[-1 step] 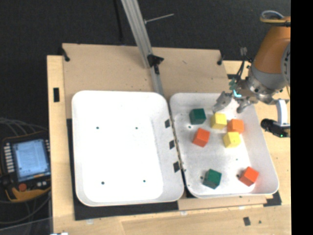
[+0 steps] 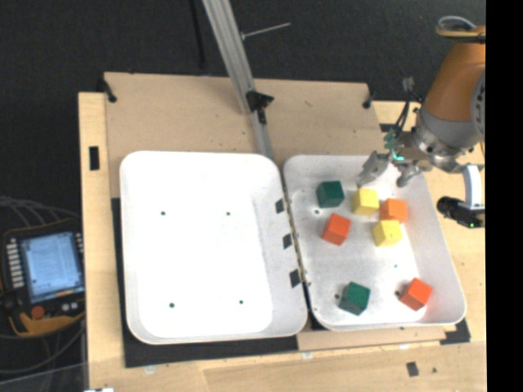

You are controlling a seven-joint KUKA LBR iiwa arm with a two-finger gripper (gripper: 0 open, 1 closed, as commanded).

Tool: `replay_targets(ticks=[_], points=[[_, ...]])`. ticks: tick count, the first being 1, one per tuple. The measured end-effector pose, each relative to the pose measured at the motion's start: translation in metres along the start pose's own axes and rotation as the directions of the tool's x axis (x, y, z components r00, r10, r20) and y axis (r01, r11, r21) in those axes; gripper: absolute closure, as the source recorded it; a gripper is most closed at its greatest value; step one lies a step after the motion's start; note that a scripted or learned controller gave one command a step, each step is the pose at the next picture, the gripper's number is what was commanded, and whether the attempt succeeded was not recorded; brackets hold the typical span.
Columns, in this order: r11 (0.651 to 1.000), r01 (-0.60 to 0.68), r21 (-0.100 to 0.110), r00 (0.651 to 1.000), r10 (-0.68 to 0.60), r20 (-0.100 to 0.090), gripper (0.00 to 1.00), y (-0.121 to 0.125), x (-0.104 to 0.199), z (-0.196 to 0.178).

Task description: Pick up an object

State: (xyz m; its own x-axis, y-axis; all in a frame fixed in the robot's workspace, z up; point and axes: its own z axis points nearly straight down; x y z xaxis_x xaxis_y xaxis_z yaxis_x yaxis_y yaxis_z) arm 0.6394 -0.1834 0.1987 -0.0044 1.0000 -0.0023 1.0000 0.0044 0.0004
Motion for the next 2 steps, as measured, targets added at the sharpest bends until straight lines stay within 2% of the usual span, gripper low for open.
replay_targets(ticks=[1,2], points=[[1.0,0.002,0.003,1.0,-0.002,0.0,0.0,0.002,0.003,0.043],[1.0,0.001,-0.017,1.0,-0.001,0.002,0.0,0.007,0.002,0.072]])
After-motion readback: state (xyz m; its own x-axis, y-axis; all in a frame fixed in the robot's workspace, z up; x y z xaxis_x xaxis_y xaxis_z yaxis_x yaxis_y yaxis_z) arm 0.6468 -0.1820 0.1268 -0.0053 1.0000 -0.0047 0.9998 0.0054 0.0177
